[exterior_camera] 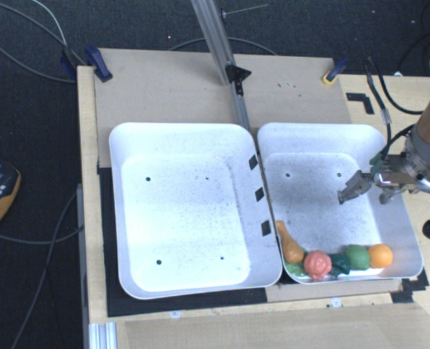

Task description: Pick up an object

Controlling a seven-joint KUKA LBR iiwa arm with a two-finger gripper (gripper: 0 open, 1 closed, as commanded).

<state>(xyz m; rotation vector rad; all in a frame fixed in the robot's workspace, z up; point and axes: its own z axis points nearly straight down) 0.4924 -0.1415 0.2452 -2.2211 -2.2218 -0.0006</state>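
The gripper [367,191] hung over the right bin [302,140] — jaws spread wide, holding nothing — well above the orange ball [380,254].

One fixed camera looks down aslant over both white bins [127,140].

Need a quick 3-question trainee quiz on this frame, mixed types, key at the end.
1. True or false: the gripper hangs over the right bin.
2. Which toy lies nearest the right bin's right end? A) orange ball B) pink ball C) green ball
3. Fill in: the toys sit along the bin's ___ edge, near or far?

Key: 1 true; 2 A; 3 near.
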